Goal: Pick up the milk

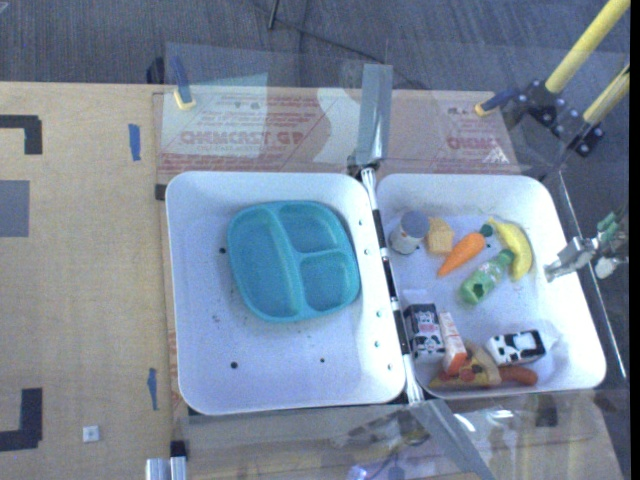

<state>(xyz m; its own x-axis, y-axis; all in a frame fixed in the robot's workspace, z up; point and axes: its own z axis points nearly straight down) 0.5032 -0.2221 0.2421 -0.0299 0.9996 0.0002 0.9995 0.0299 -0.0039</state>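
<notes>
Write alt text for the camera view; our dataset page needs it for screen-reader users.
Two shallow white bins sit side by side on a bench: the left bin holds a teal divided plate, the right bin toy food including two cow-patterned milk cartons, a carrot and a banana. The gripper hovers at the right bin's right rim.

White bins (200,268). Turquoise divided plate (295,261). Orange carrot (462,253) with green top. Yellow banana (515,246). Green bottle (484,280). Black-and-white cow-patterned milk carton (517,347); similar black-and-white patches on the carton (425,331) at nine o'clock from it. Pale tan wooden bench (75,268) with black corner marks and blue tape strips.
</notes>
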